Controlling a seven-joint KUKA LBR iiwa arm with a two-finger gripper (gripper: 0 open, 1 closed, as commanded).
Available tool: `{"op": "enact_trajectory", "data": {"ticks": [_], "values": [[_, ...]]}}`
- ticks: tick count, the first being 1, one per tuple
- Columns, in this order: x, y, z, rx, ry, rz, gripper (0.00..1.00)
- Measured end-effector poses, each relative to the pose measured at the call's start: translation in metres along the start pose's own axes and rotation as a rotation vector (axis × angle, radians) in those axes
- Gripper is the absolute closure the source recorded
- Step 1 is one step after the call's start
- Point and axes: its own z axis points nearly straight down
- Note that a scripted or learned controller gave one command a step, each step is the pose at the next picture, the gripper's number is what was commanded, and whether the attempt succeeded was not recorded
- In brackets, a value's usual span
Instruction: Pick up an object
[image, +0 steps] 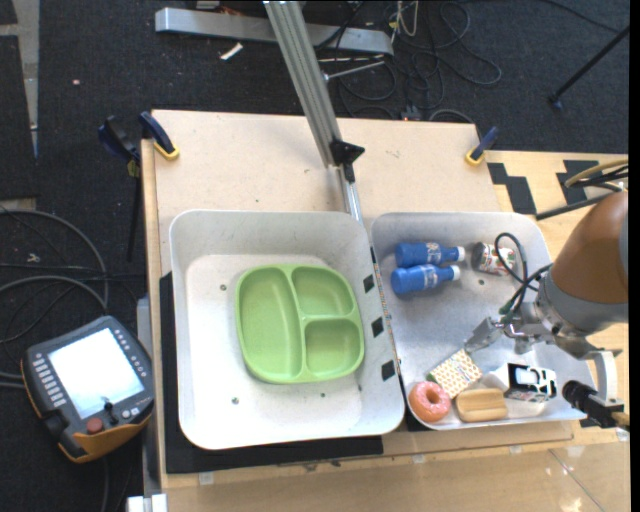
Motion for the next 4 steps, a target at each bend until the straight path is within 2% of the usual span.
{"op": "enact_trajectory", "data": {"ticks": [1, 2, 3, 4], "values": [[0.0, 0.001, -0.012, -0.001, 0.0, -0.001, 1.0], [-0.01, 0.003, -0.061, -0.003, -0.002, -0.001, 1.0], [-0.006, 0.013, -0.119, -0.004, -0.002, -0.005, 1.0], [-0.006, 0.014, -0.128, 0.0, 0.0, -0.004, 1.0]]}}
